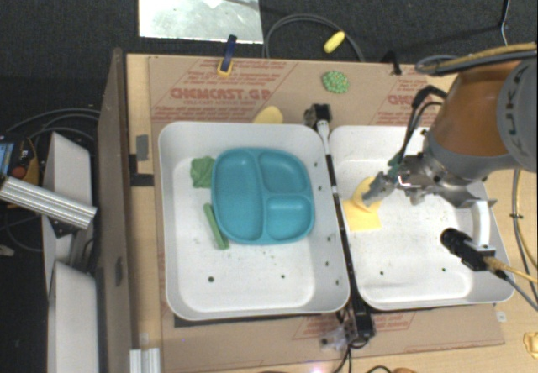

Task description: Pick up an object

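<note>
Camera view, looking down: the arm is reaching in from the right over the right bin (471,291); the gripper (376,187) is lying low at a yellow object (363,213) near that bin's left wall; this is looking like the grasp step, with a firm close and lift due next; whether it is gripping, I cannot tell; the left bin (193,279) is holding a blue divided plate (262,197).

Cardboard-covered bench (252,86) with two white bins (193,279) side by side, green disc (335,81) beyond them.
</note>
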### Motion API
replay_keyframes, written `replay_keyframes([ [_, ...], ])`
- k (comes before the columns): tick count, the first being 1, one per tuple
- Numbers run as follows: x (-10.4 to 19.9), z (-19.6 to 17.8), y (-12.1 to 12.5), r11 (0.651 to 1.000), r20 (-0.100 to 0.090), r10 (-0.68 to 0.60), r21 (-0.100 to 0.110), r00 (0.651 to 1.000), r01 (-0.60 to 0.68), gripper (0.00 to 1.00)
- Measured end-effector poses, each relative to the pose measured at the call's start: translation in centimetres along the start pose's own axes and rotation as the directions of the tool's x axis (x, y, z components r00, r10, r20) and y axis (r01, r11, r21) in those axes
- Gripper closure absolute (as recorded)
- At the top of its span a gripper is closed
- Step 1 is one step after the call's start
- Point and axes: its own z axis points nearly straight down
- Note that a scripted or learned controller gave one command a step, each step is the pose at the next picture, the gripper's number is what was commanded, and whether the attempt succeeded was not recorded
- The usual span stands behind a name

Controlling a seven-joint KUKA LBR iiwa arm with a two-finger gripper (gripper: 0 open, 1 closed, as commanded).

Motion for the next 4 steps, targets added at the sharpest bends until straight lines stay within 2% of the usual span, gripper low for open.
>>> replay_keyframes([
  [1,-1.6,10.8,2.9,1.0,0.004,0.009,0.004,1.0,-0.009,0.0],
  [2,-3.8,10.3,8.7,1.0,0.006,0.005,-0.006,1.0,-0.005,0.0],
  [3,-3.7,9.3,8.5,1.0,0.004,0.003,-0.004,1.0,-0.003,1.0],
  [4,-3.7,9.3,8.5,1.0,0.005,0.003,-0.004,1.0,-0.002,0.0],
])
